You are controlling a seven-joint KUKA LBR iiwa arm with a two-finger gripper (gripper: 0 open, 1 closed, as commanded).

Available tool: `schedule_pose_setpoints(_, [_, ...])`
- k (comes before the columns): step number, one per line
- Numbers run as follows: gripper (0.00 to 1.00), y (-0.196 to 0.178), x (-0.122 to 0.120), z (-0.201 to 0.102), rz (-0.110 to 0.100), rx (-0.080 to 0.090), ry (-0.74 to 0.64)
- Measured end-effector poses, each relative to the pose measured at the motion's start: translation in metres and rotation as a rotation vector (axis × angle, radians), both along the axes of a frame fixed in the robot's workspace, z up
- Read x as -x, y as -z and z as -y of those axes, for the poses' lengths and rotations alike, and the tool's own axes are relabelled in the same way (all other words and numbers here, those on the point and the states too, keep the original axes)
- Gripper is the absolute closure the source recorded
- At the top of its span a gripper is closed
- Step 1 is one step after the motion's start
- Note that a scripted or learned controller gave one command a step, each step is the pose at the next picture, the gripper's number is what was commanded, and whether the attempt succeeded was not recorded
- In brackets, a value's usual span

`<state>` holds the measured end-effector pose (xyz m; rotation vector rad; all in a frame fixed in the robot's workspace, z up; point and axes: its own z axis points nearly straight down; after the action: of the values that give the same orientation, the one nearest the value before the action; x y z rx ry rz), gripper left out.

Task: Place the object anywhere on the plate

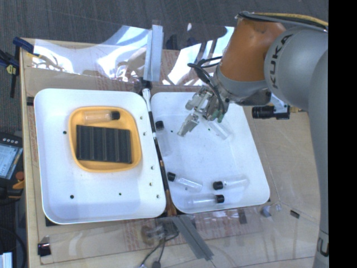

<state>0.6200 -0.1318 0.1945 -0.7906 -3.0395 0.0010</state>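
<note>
I see the end effector (196,118) over the right white bin (254,155), fingers spread apart around a clear plastic tube (218,128), not clamped. More clear black-capped tubes (215,191) lie near that bin's front edge. The yellow plate with dark ribbed insert (105,138) sits in the left white bin (50,166).

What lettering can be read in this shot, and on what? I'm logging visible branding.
"KUKA": dark letters running down the grey arm casing, beside the orange band.
Device with a lit screen at the left edge: its display is too small and blurred to read.
No other text is legible.
</note>
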Motion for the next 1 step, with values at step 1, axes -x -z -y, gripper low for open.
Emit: schedule_pose_setpoints(1, [0.00,0.0191,0.0507,-0.0400,-0.004,0.000,0.397])
